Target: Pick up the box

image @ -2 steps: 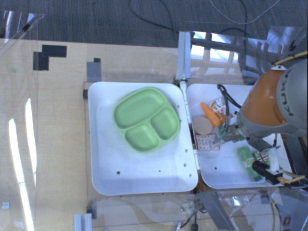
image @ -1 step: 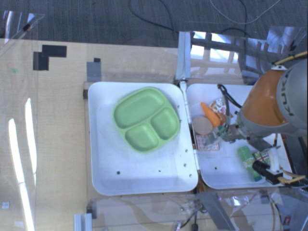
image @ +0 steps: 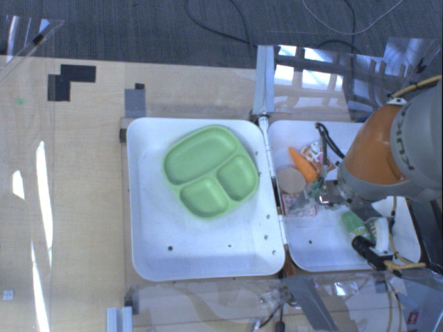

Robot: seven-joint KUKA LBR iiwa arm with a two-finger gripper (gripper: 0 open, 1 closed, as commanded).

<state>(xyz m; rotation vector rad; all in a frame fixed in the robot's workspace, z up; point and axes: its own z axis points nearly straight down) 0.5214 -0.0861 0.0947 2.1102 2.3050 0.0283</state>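
Observation:
The box (image: 299, 204), a small pale carton with red print, lies flat in the right bin (image: 311, 251) near its left wall. My gripper (image: 321, 190) reaches in from the right and sits low at the box's right end, touching or just above it. The grey arm with its orange band (image: 374, 154) covers the bin's right half. I see nothing lifted off the bin floor.
An orange carrot-shaped item (image: 302, 162) and a tan round piece (image: 291, 180) lie just behind the box. A small green item (image: 353, 221) lies right of the gripper. The left bin (image: 149, 247) holds a green divided plate (image: 210, 171).

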